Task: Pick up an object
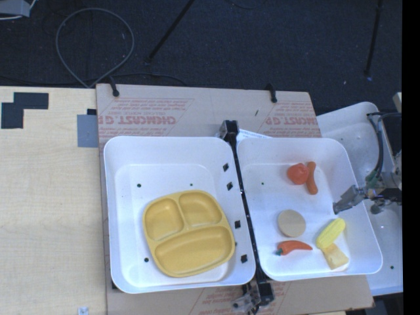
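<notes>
While two shallow white bins sit side by side on a cardboard sheet (197, 113) over a pale wooden bench (46, 195), the gripper (348, 201) reaches in from the right edge of the scene and hangs over the right rim of the right bin (354, 169). Its grey tip points left toward the bin's inside; whether its claw is spread or pressed together cannot be told, and no object is seen in it.

The left bin (125, 176) holds a yellow divided tray (189, 233), with two small compartments on its far side and one long compartment on its near side. It lies toward the near right part of that bin.

The right bin holds the loose objects. An orange-red toy (302, 174) with a rounded head and a short handle lies at the far side. A round tan disc (291, 223) sits near the middle. Just nearer than the disc lies a small orange carrot-shaped piece (294, 247), its dark end pointing left. To the right of both, a yellow corn-like piece (331, 233) lies tilted, with a pale yellow block (336, 256) just beside its near end. The corn-like piece is the object closest to the gripper, lying below and slightly left of the tip, apart from it.

Beyond the bench, dark carpet (262, 38) carries loose black cables (92, 38).
</notes>
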